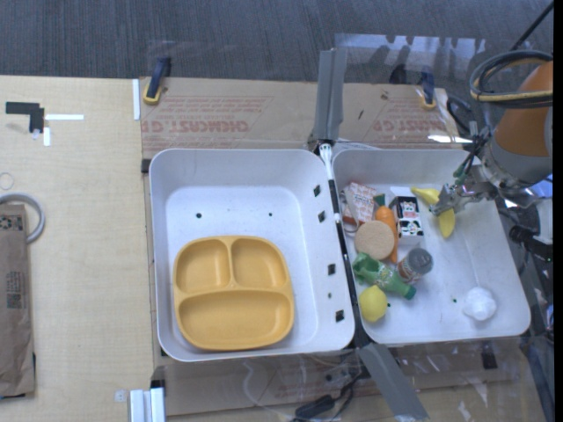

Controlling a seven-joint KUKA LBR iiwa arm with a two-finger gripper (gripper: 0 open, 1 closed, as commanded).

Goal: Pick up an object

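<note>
Gripper (449,202) at yellow banana (440,212) in right bin (506,262)

The arm (519,134) is grey with a wide orange band above the wrist. Black cables loop over this band. The gripper (455,202) below is small, metallic grey.

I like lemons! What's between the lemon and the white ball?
Just bare bin floor between the lemon and the white ball, seen from the camera view.
</note>
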